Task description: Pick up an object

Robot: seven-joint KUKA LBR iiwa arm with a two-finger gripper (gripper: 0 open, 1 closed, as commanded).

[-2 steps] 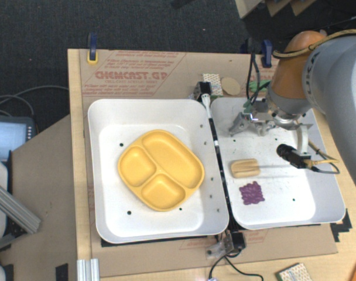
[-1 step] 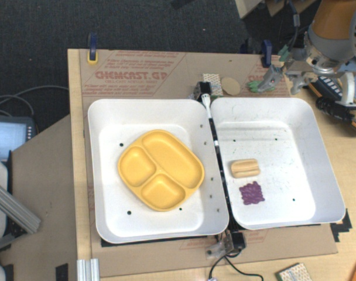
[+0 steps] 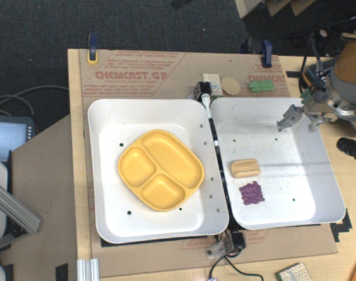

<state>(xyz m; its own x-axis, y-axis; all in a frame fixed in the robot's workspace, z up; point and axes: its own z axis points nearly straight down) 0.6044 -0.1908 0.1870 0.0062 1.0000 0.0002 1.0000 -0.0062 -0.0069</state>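
Hovering over the right bin's (image 3: 318, 180) far corner, the pincer (image 3: 290, 119) looks spread and empty. The tan bread roll (image 3: 245, 168) lies mid-bin beside purple grapes (image 3: 252, 192); likely light, stiff; pinch its short sides.

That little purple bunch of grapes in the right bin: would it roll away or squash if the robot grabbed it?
The purple grape bunch looks lumpy and lies flat, so it probably won't roll. Its bumpy surface may slip between narrow jaws. It looks like a small toy, likely light; whether it squashes I cannot tell. The tan bread roll lies close beside it and might get nudged.
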